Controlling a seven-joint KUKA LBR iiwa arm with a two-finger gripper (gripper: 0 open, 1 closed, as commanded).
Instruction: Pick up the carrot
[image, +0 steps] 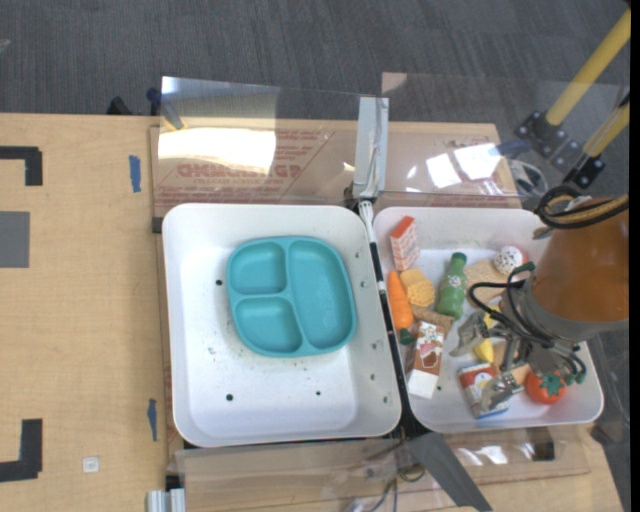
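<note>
The carrot (399, 302) lies in the right bin (590, 412), tight against its left wall, just beside the divider between the two bins. Its long axis runs up and down the view, tilted slightly, with a green bottle (452, 285) and a small red-and-white carton (403, 243) close by. The gripper (500, 375) hangs low over the clutter at the bin's right-hand side, near a tomato (546, 387) and a red packet (478, 386), so the carrot sits well to its left and a touch higher in the view. Whether the pincer is apart or together, I cannot tell; cables and wrist hardware crowd it. The teal plate (290, 296) sits in the left bin (190, 330). As I read it, the coming move is a sideways reach toward that wall.
</note>
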